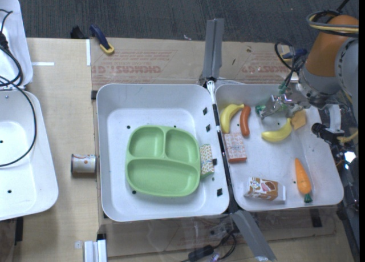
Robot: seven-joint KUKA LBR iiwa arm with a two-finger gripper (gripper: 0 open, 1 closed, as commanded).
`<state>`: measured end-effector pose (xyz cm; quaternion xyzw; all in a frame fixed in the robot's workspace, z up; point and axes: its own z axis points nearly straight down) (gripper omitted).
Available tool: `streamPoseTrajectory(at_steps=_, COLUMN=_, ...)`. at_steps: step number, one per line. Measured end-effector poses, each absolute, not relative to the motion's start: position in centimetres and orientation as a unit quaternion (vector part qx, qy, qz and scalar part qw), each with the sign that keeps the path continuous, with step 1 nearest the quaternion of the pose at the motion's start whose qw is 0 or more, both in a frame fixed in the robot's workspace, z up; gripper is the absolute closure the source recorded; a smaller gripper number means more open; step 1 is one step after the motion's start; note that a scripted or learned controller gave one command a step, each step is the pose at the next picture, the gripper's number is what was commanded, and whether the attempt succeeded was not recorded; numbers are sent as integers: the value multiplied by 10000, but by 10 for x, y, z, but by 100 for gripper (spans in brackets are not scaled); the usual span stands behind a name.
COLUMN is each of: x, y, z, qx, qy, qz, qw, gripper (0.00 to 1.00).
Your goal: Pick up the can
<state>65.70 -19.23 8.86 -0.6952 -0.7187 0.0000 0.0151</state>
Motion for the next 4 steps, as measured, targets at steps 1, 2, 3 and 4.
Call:
streamPoseTrajectory(at_steps=1, x=657, y=-192, z=89, qx=-6953, qy=-7186, qz=1, qw=149, gripper=0)
streamPoseTrajectory(at_steps=2, x=655, y=-199, z=98, qx=-6959, qy=-7180, qz=54, qw=111, gripper=100)
streamPoseTrajectory(at_steps=3, x=656, y=-193, z=98, qx=-6941, qy=-7197, qz=32, qw=157, gripper=0)
streamPoseTrajectory(at_steps=4, x=656, y=-196, z=108, qx=-6941, qy=-7198, qz=52, qw=125, gripper=100)
